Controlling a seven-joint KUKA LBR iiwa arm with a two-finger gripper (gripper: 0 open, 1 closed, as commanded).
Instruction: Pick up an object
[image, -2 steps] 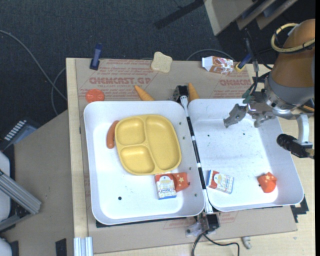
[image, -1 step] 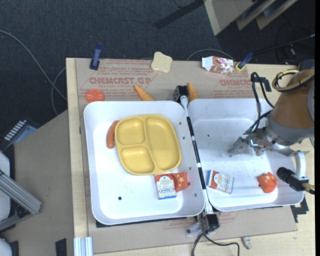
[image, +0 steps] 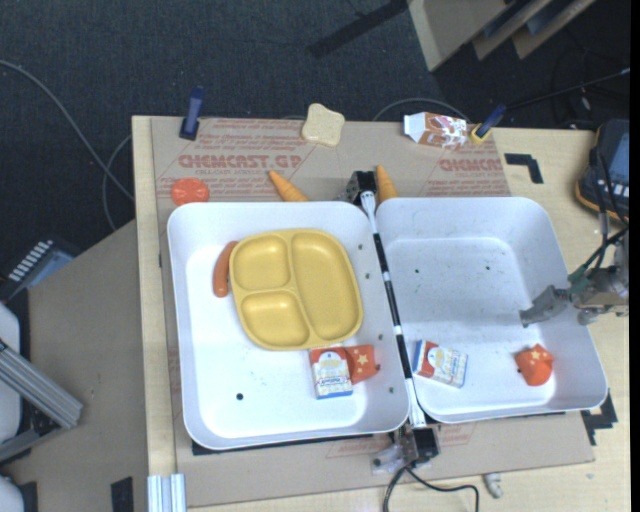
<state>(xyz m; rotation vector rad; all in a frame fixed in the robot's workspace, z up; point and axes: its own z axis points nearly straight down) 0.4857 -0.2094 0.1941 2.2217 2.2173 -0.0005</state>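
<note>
Nearest the camera, in the left bin (image: 200, 400), a small carton (image: 332, 374) lies by the front edge with a red-orange toy (image: 362, 362) touching its right side. Across the divider, in the right bin (image: 470, 230), a second small carton (image: 441, 364) lies flat near the front left corner. An orange toy fruit (image: 535, 365) sits near the front right corner, well apart from that carton.

Just beyond the fruit the arm reaches in from the right, and its jaws (image: 545, 305) hang over the bin's right side, above and behind the fruit. They have hold of nothing visible; how far apart they stand cannot be told.

Further back in the left bin, a yellow divided plate (image: 296, 288) fills the middle, with a sausage (image: 221, 272) lying just beside its left rim.

Beyond the bins, on the counter (image: 90, 350), are a carrot (image: 287, 187), an orange disc (image: 187, 190), a slice of bread (image: 322, 124), a blue clip (image: 191, 113) and a crumpled carton (image: 436, 129).
</note>
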